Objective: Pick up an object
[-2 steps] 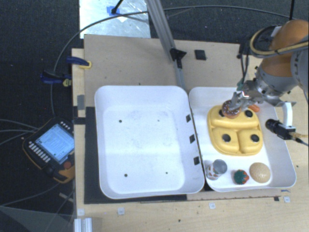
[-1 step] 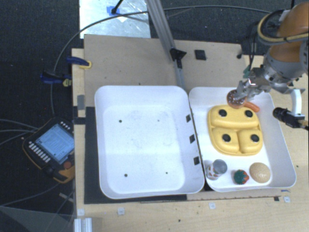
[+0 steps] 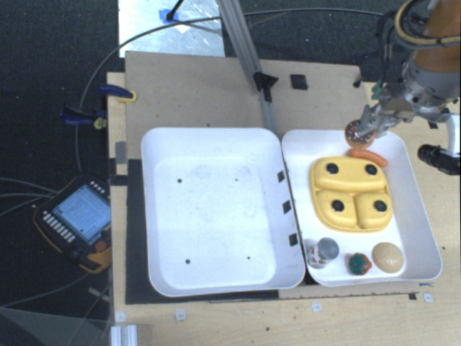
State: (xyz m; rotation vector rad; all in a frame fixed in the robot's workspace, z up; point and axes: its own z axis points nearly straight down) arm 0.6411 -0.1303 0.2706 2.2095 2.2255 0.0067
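Dark carpet surrounds a tan bench (image 3: 216,92) that carries two shallow white bins side by side. Of these, the left bin (image 3: 212,207) has nothing to grasp; the right bin (image 3: 425,244) holds all the candidates.

At the right bin's centre lies a yellow moulded tray (image 3: 351,192) with four dark spots, broad and rigid-looking, likely too wide for a two-finger pinch except at an edge. Just past it at 12 o'clock lies an orange carrot-like toy (image 3: 368,157), slim and probably light plastic, best taken across its narrow width at mid-length. Along the 6 o'clock wall sit a small grey-capped jar (image 3: 325,250), a green and red ball-like toy (image 3: 359,264) and a beige egg-shaped object (image 3: 387,256); the round ones look smooth and liable to squirt out of a pinch unless gripped across their middle.

The gripper (image 3: 364,130) hangs at the bin's 12 o'clock rim, low on the arm (image 3: 432,56). A small brownish ring-like thing (image 3: 355,130) sits right at its tip, but whether it lies between the fingers or just beneath them I cannot tell, nor how the tool is set. If that ring is the target, it seems small and light, so a gentle squeeze across its rim should do.
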